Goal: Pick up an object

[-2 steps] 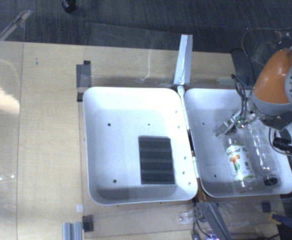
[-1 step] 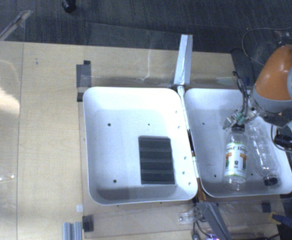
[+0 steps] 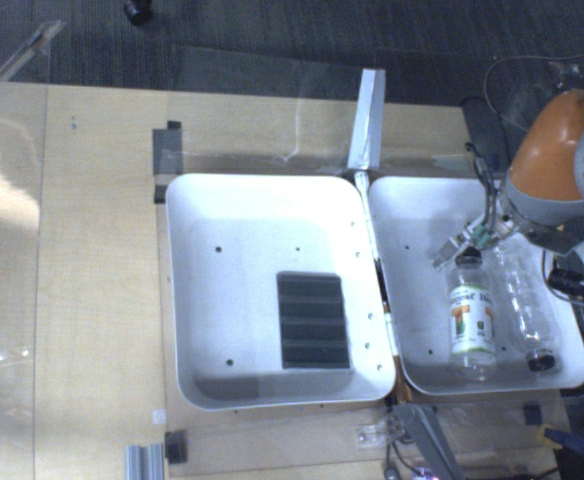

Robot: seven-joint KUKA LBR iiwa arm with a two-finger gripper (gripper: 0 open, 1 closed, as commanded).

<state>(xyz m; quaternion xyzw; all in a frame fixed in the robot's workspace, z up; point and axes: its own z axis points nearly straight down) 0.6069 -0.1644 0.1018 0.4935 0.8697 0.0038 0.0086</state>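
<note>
Arm (image 3: 562,158): comes in from the upper right of the frame, orange band over the right bin's top right corner.
Gripper (image 3: 469,243): low over the right bin (image 3: 412,268), just above the top of the labelled bottle.
Fingers: honestly can't tell if they're open or closed, too small and tangled with wires.
Labelled bottle (image 3: 471,318): lying lower middle of the right bin, cap end pointing up-frame toward the gripper.
Clear bottle (image 3: 525,313): just right of the labelled one, dark cap at the lower right, near the bin wall. Hard to read, it's see-through.
Left bin (image 3: 202,268): has a dark ribbed block (image 3: 313,320) lower centre, well away from the arm.
Step in hand: looks like lining up on the labelled bottle.
How I'd do it: straddle the body across its width, not the neck, since round plastic rolls. Stay clear of the clear bottle beside it, and go straight down so nothing gets nudged.
Risk: a pinch near the cap probably slips off.
</note>
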